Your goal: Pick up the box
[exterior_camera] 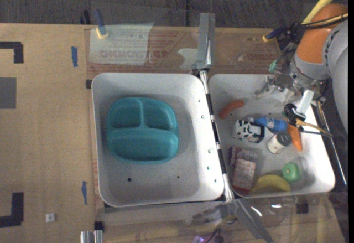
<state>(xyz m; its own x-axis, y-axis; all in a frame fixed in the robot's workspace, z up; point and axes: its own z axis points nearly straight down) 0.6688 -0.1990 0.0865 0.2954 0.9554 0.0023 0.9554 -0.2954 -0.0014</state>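
You see the grey arm with its orange band (327,23) reaching in from 3 o'clock, and its gripper (276,82) hangs over the right shallow white bin (326,181) near that bin's 12 o'clock rim. From this angle you cannot tell whether the jaws are released or clenched. The small white box with black cow-like patches (248,130) lies on the bin floor at about 9 o'clock from the bin's centre, apart from the gripper, towards its 7 o'clock. Just beside the box at its 3 o'clock lies a blue bottle-shaped toy (272,123), and at its 11 o'clock an orange-red sausage shape (231,108). A small round white cup with a dark top (279,143) sits near the centre, with an orange carrot shape (297,138) close at its 3 o'clock. At the bin's 7 o'clock you find a flat pinkish-brown rectangular packet (244,170), touching a yellow banana (271,183) at 6 o'clock, and a green round toy (291,171) at 5 o'clock. In the left shallow white bin (105,181) a teal divided plastic tray (142,129) lies flat. Both bins rest on the pale brown tabletop (44,125).
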